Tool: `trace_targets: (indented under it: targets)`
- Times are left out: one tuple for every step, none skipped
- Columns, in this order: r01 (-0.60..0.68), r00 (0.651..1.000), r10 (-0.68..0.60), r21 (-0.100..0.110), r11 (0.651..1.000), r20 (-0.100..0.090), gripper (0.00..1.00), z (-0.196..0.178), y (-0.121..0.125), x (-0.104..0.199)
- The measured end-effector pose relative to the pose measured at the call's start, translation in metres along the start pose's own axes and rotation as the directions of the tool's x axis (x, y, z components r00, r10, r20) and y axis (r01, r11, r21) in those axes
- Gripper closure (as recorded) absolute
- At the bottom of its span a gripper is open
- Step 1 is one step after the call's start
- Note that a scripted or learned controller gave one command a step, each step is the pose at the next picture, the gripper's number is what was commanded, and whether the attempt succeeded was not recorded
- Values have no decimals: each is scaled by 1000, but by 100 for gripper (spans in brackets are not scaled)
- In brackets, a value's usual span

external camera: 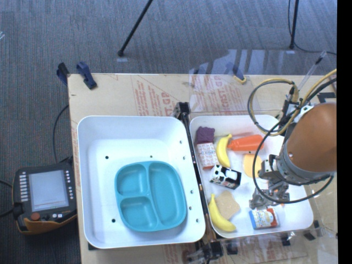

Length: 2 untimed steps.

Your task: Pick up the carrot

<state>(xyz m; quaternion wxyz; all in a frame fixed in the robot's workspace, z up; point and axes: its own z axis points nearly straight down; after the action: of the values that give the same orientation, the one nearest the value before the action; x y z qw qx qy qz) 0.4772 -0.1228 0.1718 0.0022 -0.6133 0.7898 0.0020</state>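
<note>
Look first at the right bin [305, 216]: the carrot [246, 143] lies in its far half, near the back wall. It is orange, and its long axis runs nearly left to right, with a small rise toward the right. Its left end is just beside a banana [222, 151]. A yellow piece [251, 164] lies just in front of it.

The gripper [268, 197] hangs over the near part of the same bin, under the grey wrist and the orange band. From there the carrot lies up the picture and a little to the left, so toward the back wall. Between them is the yellow piece, and a small blue and white packet [263, 219] lies just in front of the gripper.

You cannot tell from this slant whether the jaws are apart or together; the wrist and cables hide too much. Nothing is seen between them.

In my judgement the pick is not yet begun. The arm should travel toward the back wall and turn so the jaws close across the short width of the carrot, not along its length. The banana so close at the left end could be touched, so aim at the middle or the right part.
</note>
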Motion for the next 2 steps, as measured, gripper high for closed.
trace_targets:
  targets:
    - [300, 954, -300, 8, 954, 0, 100, 77, -17, 53]
    - [584, 811, -584, 14, 811, -1, 100, 76, -24, 72]
